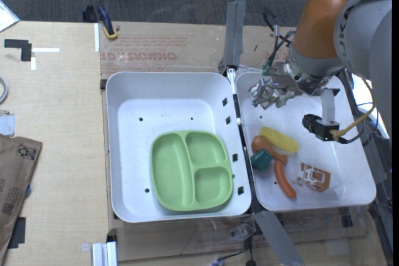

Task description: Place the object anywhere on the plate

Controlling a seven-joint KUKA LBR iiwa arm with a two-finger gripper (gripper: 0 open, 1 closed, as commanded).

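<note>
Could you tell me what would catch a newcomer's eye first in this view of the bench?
Probably the green divided plate, bright against the left bin. Next, the arm's orange band at upper right, with the pincer hanging over the far end of the right bin. Below it lies a small cluster: a yellow corn cob, an orange carrot and a small printed packet.

Left bin [121,134]: holds the divided plate [190,169], set toward the near right corner. Right bin [355,193]: directly beside the left bin. Inside, near the left wall: corn cob [278,140], with carrot [265,147] and small cup-like item [260,162] just before it; sausage [285,182] nearer still; snack packet [312,177] to the right. Gripper [269,95]: above the far left part of the right bin.
</note>
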